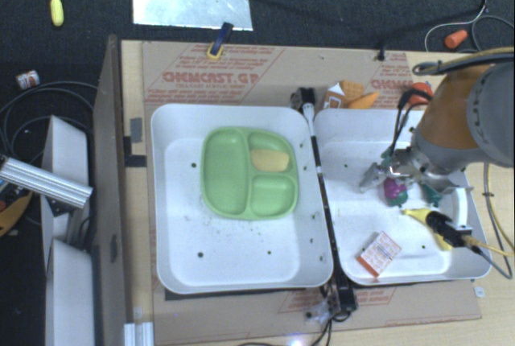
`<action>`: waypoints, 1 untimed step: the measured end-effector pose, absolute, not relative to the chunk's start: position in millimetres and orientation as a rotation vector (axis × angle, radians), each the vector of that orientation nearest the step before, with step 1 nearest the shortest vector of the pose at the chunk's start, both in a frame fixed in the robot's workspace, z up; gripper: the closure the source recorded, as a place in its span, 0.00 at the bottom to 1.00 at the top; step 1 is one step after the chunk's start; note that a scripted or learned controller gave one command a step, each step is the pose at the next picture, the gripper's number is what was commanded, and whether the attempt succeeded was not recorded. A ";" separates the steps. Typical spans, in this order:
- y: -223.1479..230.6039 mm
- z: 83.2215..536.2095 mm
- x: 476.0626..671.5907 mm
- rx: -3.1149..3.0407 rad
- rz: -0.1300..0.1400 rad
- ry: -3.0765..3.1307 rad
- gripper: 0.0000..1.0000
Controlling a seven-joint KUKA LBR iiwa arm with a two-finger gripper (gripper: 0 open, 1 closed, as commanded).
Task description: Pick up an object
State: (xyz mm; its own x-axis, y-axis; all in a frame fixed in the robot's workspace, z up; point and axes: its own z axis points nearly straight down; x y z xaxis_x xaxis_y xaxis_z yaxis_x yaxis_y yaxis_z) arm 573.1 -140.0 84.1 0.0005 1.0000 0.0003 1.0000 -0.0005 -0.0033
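Note:
My gripper (385, 175) is low inside the right bin (354, 216), near its middle. A small purple object (394, 191) lies right under and beside it, on the near right; I cannot tell whether they touch. A teal piece (431, 194) sits just right of the purple one, partly hidden by the wrist. A small red and white box (379, 253) lies near the front of the same bin. In the left bin (181, 248) stands a green divided plate (241, 175) with a yellow item (269, 159) in its back right compartment.
An orange object (360, 100) lies on the cardboard behind the right bin. The divider between the bins (319, 175) runs just left of the gripper. The arm (459, 119) covers the right bin's far right side.

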 end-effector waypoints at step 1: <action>-139.0 95.0 575.8 -2.221 -0.003 -2.226 1.00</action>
